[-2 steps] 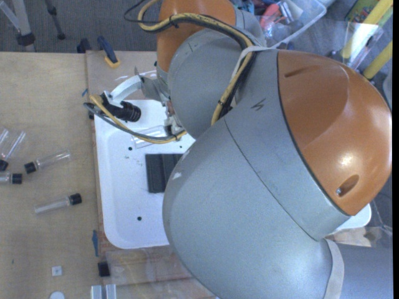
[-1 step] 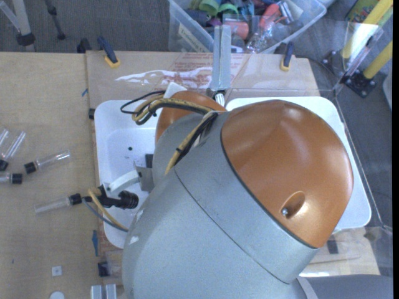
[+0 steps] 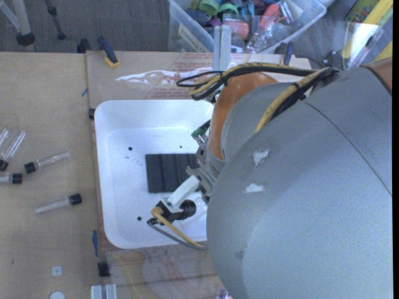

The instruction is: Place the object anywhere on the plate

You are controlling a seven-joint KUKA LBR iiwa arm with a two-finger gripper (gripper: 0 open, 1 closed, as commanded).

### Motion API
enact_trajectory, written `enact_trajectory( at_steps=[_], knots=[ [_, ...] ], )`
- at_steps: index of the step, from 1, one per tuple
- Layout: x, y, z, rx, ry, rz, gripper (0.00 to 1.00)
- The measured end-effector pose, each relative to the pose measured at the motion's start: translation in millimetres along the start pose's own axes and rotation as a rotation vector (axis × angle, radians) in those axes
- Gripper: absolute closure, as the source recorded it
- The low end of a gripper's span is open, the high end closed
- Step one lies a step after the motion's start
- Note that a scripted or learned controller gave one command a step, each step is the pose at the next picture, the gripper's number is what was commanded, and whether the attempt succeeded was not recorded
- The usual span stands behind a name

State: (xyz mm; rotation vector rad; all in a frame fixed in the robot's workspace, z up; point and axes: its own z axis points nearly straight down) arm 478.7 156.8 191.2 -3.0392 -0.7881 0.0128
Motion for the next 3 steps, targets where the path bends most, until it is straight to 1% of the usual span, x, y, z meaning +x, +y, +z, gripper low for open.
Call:
enact_trajectory(
  at_steps=[1, 2, 3],
  knots=[
    [33, -58, 29, -0.003, 0.006, 0.200, 1.00],
    [57, -37, -38, -0.004, 0.002, -0.380, 1.00],
    [32, -60, 16, -0.001, -0.002, -0.687, 1.00]
  ],
)
